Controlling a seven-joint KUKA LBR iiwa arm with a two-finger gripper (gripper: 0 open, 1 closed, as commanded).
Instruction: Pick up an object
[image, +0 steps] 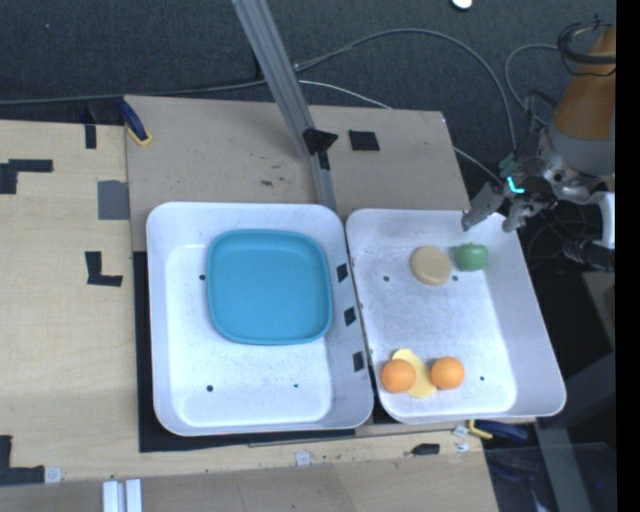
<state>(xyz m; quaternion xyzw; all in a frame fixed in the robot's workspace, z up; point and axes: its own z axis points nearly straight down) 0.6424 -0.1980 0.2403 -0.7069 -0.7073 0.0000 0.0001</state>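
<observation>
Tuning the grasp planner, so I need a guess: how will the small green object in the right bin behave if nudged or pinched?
The green object looks small and rounded, so it probably rolls when nudged. It lies against the tan round object, so a push may shift both. It sits near the right bin's far edge, and the gripper hangs just above it, so a pinch could squirt it sideways.

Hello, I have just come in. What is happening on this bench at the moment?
A grey robot arm reaches in from the right, and its tool hangs over the upper right edge of the right bin, holding nothing. Just below it lie a small green object and a beige round object. Two orange balls and a yellow piece sit near the front. The left bin holds a blue plate.
</observation>
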